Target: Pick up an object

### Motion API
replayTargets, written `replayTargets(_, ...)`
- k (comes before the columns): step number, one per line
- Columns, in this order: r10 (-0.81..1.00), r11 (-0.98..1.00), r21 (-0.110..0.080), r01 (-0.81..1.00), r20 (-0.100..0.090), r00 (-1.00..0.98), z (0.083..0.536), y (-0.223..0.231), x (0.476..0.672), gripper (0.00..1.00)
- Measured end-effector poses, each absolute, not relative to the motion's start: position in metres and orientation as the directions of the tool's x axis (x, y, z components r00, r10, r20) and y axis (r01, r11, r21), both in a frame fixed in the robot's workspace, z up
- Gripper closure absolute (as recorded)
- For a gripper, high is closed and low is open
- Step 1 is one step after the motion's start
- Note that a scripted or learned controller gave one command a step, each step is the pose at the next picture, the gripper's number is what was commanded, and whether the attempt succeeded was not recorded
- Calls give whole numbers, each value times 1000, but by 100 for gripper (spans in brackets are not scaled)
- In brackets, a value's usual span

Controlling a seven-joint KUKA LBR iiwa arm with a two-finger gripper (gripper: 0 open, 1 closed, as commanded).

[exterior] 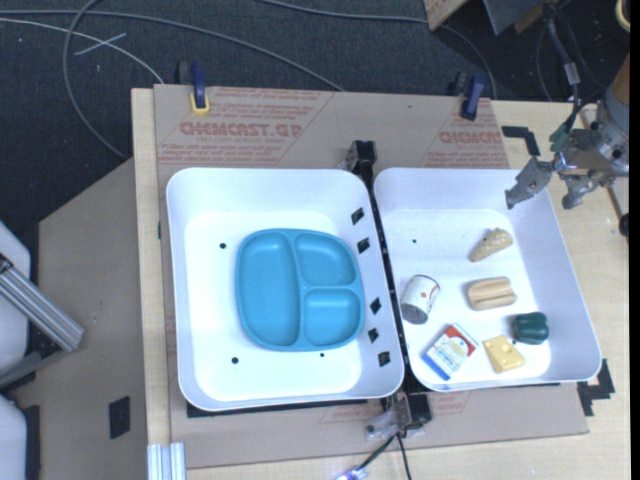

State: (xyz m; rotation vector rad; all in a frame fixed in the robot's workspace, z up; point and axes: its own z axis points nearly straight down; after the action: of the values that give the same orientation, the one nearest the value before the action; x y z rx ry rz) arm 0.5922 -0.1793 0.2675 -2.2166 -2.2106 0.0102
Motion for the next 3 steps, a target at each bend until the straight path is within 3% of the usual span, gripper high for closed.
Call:
replayTargets(1,1000,0,0,1000,0,0,274,-179,594,0)
replayTargets(3,1000,0,-7,1000,2,0,169,-176,590,0)
